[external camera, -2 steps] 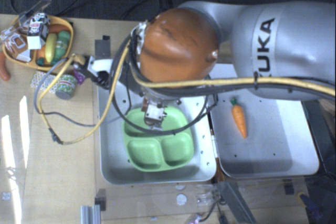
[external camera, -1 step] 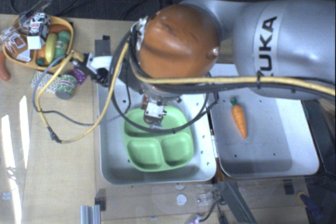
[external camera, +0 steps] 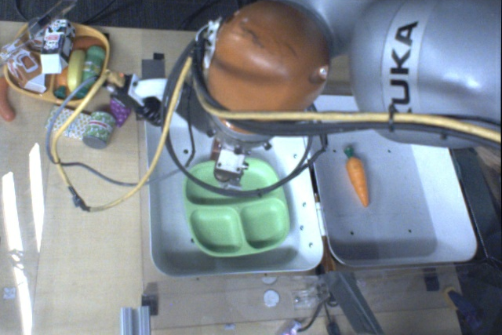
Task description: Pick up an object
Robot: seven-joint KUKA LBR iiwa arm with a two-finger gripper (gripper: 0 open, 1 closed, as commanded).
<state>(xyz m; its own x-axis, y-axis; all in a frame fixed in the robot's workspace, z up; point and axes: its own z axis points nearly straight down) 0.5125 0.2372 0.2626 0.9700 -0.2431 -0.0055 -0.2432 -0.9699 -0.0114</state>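
Gripper (external camera: pixel 230 171) hung over green divided tray (external camera: pixel 235 220) in left bin (external camera: pixel 169 247), possibly touching its rim; finger state impossible to tell. Toy carrot (external camera: pixel 358 177) lay in right bin (external camera: pixel 423 239).

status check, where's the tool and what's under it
Tool low over the green divided plate in the left bin. Toy carrot alone in the right bin. Nothing blocking.

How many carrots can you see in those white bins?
1. A single carrot lies in the right bin, near its left side. The left bin holds a green divided plate; the arm covers part of that bin, so something may be hidden there.
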